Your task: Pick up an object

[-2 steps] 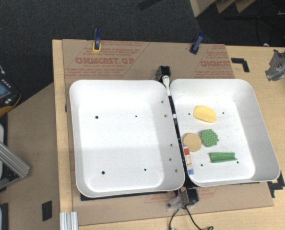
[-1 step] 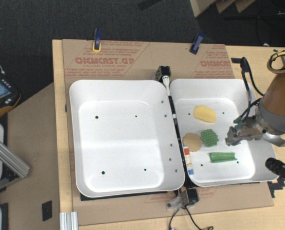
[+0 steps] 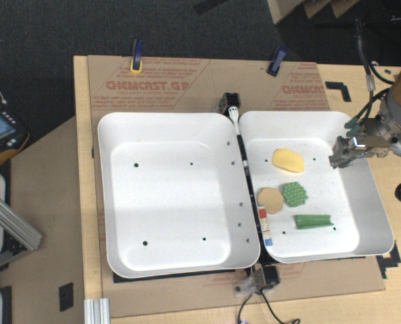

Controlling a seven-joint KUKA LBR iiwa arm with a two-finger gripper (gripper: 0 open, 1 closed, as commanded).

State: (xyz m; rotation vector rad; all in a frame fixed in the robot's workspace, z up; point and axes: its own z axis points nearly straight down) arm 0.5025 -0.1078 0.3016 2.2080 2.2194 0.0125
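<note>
A: Going left to right, what do I have?

B: Left bin (image 3: 119, 181), bare white floor. Right bin (image 3: 362, 241): tan disc (image 3: 269, 199) near its left wall, green ball (image 3: 294, 193) touching the disc, yellow lump (image 3: 287, 159) above them, green bar (image 3: 312, 221) below (lying flat, apart from the ball).

A: And the gripper (image 3: 339, 155)?

B: It hangs over the right bin's far right side, well apart from all four pieces. I see nothing between its fingers; how far they are spread I cannot tell.
</note>
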